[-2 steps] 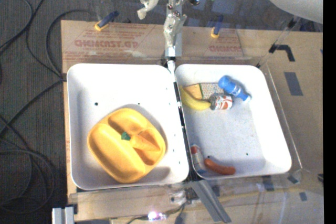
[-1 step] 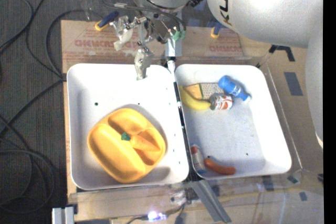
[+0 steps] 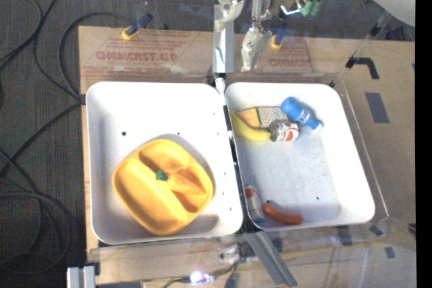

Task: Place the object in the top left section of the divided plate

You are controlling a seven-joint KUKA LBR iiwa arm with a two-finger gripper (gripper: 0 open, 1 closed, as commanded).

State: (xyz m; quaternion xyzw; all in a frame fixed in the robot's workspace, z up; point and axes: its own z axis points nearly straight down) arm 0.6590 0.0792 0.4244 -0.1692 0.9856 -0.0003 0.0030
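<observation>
From the overhead camera, 2 white bins sit side by side on a brown surface with red lettering. In the left bin lies a yellow divided plate, set at a slant toward the bin's near half, with a small green object resting near its centre where the dividers meet. The right bin holds a cluster at its far left corner: a banana curved along the bin's left wall, a tan sponge-like block just behind it, a small red and white can touching the banana's right end, and a blue bottle lying just beyond the can. At the near edge of the same bin lie a red sausage and, beside it to the left, a small reddish item too blurred to name. The pincer hangs above the surface beyond the far edge of the bins, roughly over the seam between them, its 2 pale fingers spread apart with nothing between them. A yellow and blue clamp sits at the surface's far left edge. Dark cables trail over the floor on the left.
</observation>
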